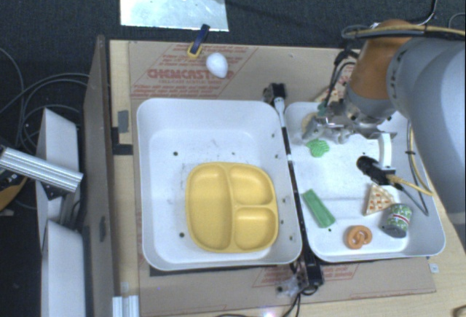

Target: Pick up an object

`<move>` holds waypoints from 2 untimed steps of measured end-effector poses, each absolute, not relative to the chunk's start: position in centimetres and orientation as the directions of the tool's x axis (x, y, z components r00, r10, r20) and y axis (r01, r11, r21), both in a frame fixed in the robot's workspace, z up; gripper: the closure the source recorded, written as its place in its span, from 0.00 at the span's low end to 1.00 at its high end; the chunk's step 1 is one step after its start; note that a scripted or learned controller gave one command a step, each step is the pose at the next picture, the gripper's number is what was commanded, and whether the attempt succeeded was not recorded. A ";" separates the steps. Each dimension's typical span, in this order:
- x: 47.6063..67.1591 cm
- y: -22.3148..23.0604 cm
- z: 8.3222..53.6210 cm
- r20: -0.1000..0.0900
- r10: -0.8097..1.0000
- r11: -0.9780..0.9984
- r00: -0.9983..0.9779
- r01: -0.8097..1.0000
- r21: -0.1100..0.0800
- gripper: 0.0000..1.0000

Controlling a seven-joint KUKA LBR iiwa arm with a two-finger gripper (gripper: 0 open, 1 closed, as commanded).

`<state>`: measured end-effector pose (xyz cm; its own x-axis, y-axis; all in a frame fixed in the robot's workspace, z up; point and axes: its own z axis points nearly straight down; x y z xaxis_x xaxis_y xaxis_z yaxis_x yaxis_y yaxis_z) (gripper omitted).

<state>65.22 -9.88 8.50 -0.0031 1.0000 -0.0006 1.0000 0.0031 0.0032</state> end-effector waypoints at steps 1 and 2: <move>64.5 -9.1 8.5 -0.001 1.000 0.003 -0.003 1.000 0.001 0.00; 64.2 -8.8 8.4 -0.001 1.000 0.003 -0.003 1.000 0.000 0.00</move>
